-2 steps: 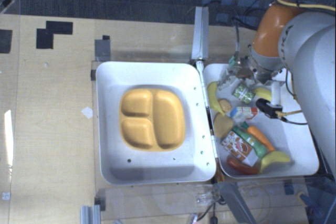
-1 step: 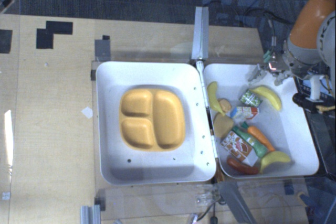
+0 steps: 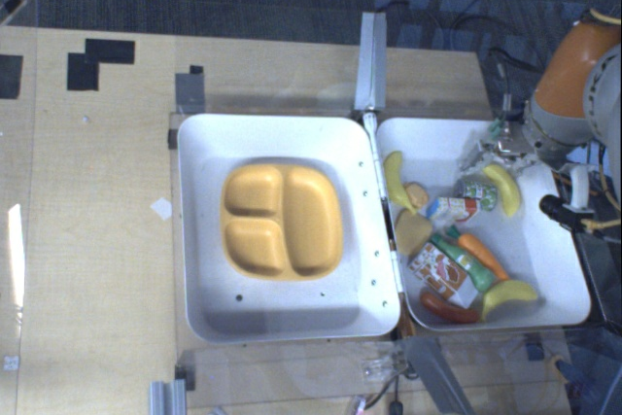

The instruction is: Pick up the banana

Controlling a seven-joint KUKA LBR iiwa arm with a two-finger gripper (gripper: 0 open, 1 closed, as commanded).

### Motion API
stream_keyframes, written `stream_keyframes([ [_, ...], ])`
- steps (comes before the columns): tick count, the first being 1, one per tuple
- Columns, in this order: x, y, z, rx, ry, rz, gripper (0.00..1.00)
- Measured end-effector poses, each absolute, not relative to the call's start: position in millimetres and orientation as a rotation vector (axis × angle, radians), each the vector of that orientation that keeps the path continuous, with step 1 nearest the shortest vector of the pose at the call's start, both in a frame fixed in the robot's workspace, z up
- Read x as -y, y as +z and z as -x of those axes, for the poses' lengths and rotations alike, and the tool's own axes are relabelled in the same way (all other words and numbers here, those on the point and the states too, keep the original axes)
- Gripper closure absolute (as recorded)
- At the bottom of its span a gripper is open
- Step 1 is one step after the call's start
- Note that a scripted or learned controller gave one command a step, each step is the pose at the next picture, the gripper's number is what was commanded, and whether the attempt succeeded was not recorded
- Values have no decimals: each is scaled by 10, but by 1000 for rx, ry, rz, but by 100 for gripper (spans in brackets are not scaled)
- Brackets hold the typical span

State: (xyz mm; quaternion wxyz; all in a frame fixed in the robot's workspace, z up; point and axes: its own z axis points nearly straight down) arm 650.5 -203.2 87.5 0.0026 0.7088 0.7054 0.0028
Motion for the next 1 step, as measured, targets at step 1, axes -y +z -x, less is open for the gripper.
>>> stream_keyframes([
  [1, 2026, 1013, -6533, -2212, 14, -2212, 100],
])
